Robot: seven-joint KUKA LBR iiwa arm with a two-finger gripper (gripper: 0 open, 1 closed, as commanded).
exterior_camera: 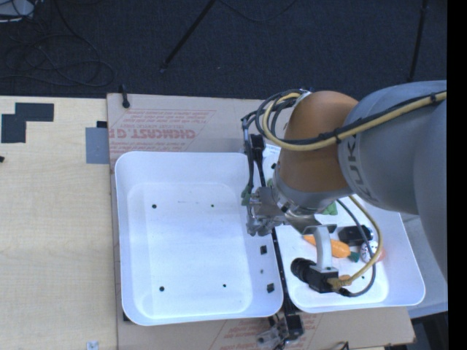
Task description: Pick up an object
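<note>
Grey arm w/ orange band over right bin; jaws hidden, can't tell open/shut or grip.

You have two shallow white plastic bins side by side on the desk: the left bin and the right bin. In the right bin, a small orange object lies under the arm.

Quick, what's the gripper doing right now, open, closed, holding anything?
Gripper: cannot be told; it sits low at the right bin's left edge, hidden under the wrist.
</note>
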